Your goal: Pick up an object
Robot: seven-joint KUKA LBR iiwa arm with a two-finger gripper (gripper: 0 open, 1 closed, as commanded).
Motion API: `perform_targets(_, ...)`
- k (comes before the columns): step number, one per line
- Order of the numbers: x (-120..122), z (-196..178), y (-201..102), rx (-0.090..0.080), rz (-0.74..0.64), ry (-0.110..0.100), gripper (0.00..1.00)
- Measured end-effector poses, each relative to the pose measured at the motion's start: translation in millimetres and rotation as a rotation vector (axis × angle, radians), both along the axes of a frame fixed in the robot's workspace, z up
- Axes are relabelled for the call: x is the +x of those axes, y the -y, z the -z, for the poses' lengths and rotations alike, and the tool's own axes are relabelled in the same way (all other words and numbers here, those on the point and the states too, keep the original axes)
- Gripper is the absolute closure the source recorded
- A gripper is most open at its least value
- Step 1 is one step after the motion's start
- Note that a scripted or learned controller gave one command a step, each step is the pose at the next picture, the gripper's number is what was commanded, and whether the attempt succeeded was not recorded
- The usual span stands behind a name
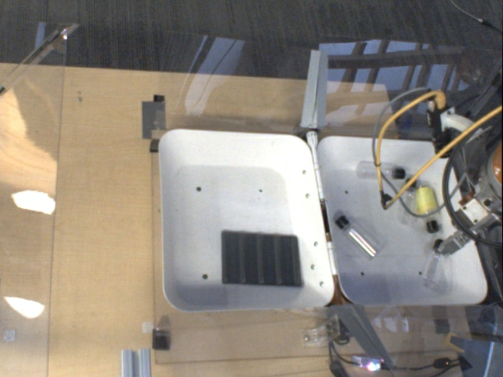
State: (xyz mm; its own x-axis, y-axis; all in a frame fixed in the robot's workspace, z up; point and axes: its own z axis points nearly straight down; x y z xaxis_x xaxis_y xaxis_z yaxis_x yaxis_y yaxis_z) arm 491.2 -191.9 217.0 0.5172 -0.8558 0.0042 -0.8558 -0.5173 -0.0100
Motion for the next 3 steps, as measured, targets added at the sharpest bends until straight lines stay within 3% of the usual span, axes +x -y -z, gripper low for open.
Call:
perform_targets(1,2.6,-11.3,-1.6,0.000,-0.003,0.006,1.00)
perform_targets(2,-2.5,-89.2,1.9,-0.005,-0.363,-0.001,1.00)
perform_targets(3,15.3,-209.9,-8.9,-0.009,-0.716,0.007,1.00)
